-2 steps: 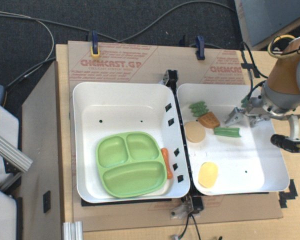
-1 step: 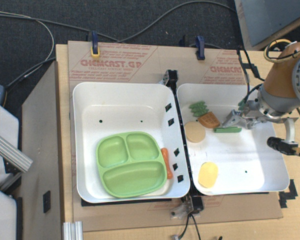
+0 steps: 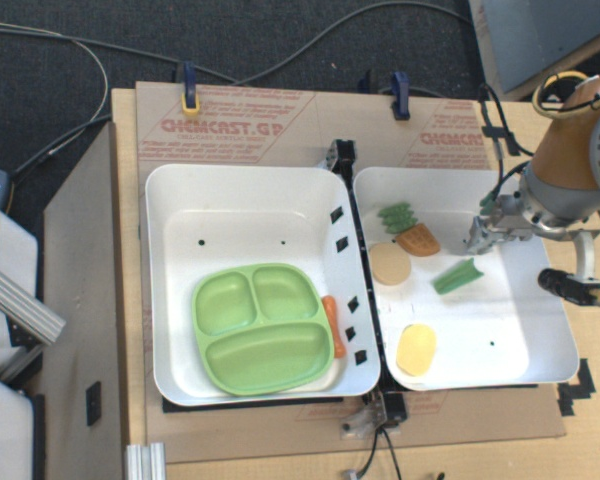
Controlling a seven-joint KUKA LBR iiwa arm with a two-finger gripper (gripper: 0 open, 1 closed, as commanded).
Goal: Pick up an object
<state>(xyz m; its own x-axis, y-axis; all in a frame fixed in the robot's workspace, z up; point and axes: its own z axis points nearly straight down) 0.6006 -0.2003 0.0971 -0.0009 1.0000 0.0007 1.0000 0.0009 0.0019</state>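
Observation:
The right bin [image 3: 540, 363] holds a green leafy piece [image 3: 396, 214], an orange-brown wedge [image 3: 418, 240], a tan round disc [image 3: 389, 265], a green oblong piece [image 3: 457, 277] and a yellow oval [image 3: 416, 349]. My gripper [image 3: 483, 236] hangs low over the right bin's upper right part, just above and right of the green oblong piece. Nothing shows between its fingers. The arm comes in from the right, its orange band above the wrist.
In the left bin [image 3: 170, 268] lies a green divided plate [image 3: 263, 326], with an orange carrot-like stick [image 3: 332, 326] beside its right rim. A black divider with clips runs between the bins. Cables trail across the dark floor behind the bench.

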